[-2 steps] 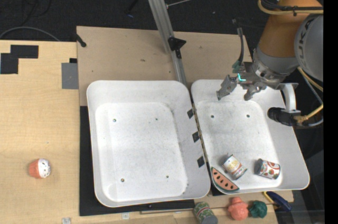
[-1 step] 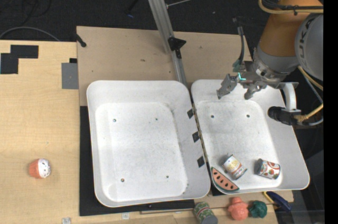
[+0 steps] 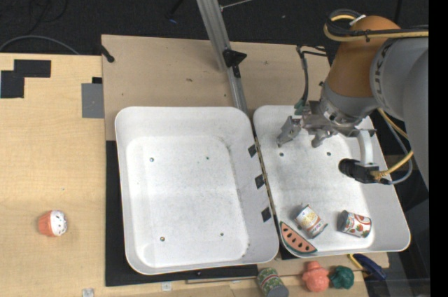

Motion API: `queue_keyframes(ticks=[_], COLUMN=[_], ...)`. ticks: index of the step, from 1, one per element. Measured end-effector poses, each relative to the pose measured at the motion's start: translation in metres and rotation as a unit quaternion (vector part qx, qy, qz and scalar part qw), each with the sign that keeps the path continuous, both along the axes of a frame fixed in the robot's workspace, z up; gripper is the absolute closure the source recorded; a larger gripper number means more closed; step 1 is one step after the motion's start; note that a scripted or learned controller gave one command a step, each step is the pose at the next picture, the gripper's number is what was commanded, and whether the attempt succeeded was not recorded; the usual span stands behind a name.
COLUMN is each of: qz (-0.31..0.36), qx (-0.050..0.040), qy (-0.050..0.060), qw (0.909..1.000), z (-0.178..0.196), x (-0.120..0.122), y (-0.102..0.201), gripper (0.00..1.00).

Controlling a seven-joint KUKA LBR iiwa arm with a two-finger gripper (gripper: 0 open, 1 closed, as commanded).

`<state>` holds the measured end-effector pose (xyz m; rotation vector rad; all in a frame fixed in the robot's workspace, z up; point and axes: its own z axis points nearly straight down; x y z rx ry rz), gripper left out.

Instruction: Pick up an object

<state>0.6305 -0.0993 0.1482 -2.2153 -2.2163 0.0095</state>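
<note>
While poised over right bin [image 3: 392, 218], pincer [image 3: 302, 133] spread, grasping nothing.

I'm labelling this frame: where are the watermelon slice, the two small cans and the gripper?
Watermelon slice [image 3: 297, 240]: camera view, red flesh.
Left can [image 3: 309, 220]: camera view, its side.
Right can [image 3: 355, 224]: camera view, its label.
Gripper [image 3: 306, 134]: camera view, between fingertips.

the grey arm [image 3: 402, 78] reaches in from the right, orange band [image 3: 353, 68] above the wrist, its gripper [image 3: 302, 133] pointing downward.
</note>
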Motion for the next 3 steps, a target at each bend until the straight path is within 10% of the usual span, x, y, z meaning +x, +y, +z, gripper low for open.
queue_keyframes(ticks=[1, 2, 3], qz=[-0.001, -0.003, -0.003], qx=[0.0, -0.0002, -0.0009], qy=[0.0, -0.003, -0.007], qw=[1.0, 1.0, 1.0], z=[-0.055, -0.041, 0.02], x=[-0.002, -0.001, -0.004], y=[0.001, 0.0, -0.007], gripper=[0.0, 1.0, 1.0])
